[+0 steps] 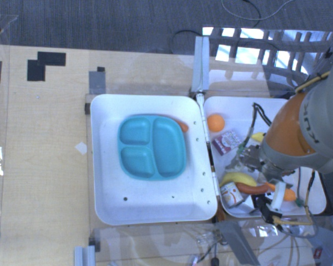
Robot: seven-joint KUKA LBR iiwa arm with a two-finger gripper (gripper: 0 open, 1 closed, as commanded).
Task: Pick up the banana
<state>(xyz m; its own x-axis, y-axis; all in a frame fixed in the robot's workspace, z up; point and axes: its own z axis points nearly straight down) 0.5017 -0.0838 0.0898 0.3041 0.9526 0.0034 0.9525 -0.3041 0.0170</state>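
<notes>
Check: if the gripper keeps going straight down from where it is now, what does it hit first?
Probably the banana: the gripper sits low in the right bin, right above it. A brown sausage-like item lies against the banana, and depth is unclear from this slanted view, so it could touch that first.

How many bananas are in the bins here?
1. The banana lies near the front of the right bin, beside the arm. The arm covers much of that bin, so another could be hidden.

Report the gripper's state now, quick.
Gripper: cannot be told; it sits low in the right white bin, just above the yellow banana.
</notes>
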